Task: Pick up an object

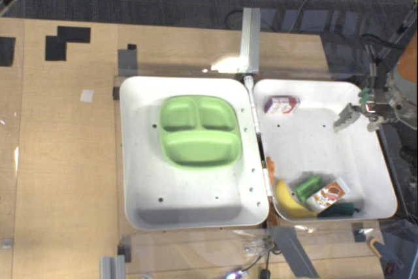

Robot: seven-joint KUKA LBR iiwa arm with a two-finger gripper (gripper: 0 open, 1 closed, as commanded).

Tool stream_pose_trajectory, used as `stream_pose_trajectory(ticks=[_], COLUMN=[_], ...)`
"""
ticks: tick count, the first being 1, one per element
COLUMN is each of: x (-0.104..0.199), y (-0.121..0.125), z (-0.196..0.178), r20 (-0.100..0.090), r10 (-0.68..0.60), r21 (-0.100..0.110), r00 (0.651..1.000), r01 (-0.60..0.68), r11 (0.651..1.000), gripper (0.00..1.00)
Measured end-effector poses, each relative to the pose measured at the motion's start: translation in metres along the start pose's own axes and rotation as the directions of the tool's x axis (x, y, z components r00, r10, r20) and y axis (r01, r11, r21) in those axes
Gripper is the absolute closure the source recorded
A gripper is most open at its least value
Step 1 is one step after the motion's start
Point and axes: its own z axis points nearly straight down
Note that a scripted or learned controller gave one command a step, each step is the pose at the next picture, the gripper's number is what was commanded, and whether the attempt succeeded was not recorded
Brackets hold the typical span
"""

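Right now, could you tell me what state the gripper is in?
Gripper: over the right bin's far right edge, nothing seen in it; open or closed cannot be told.

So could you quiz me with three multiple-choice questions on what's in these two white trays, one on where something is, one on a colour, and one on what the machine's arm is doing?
1. Where does the divided plate lie?
A. in the left bin
B. in the right bin
C. on the bare bench

2. What colour is that plate?
A. white
B. green
C. orange

3. What is the end effector doing?
A. gripping the banana
B. pressing on the plate
C. reaching over the right bin's far right side, with nothing seen between its fingers

Answers:
1 A: the plate sits alone in the middle of the left bin.
2 B: it is light green against the white bin.
3 C: the end effector is at the right bin's upper right edge, well apart from the banana and the small carton.
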Motion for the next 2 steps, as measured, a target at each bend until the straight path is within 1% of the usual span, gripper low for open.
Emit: stream_pose_trajectory(ticks=[1, 2], x=[0.062, 0.089], y=[-0.04, -0.062], z=[0.124, 0.122], r20=[0.005, 0.016], r10=[-0.186, -0.445], r21=[-0.013, -0.021], r00=[0.982, 0.895], r01=[0.187, 0.445], r11=[0.982, 0.895], gripper=[0.0, 0.0])
